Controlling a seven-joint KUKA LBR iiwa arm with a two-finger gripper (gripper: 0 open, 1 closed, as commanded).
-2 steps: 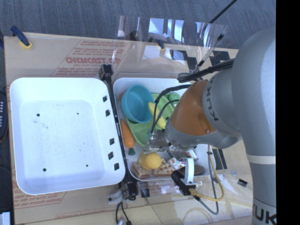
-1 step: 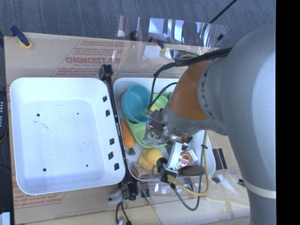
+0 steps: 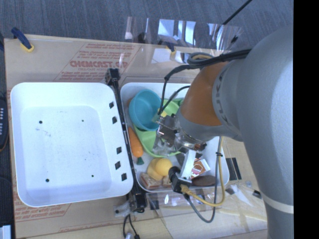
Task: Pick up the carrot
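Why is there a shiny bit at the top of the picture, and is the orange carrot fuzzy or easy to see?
In the camera view, the shiny bit at the top is light glinting off clear plastic behind the bins. The carrot is a little soft but easy to see, lying along the left wall of the right bin. The big grey arm looks smooth and a bit blurry because it is close to the camera.

The orange carrot (image 3: 135, 142) lies lengthwise along the right bin's left wall — its lower tip seemingly green.

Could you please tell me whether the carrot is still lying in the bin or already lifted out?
Still in. The carrot lies flat in the right bin, along its left wall, beside the green bowl.
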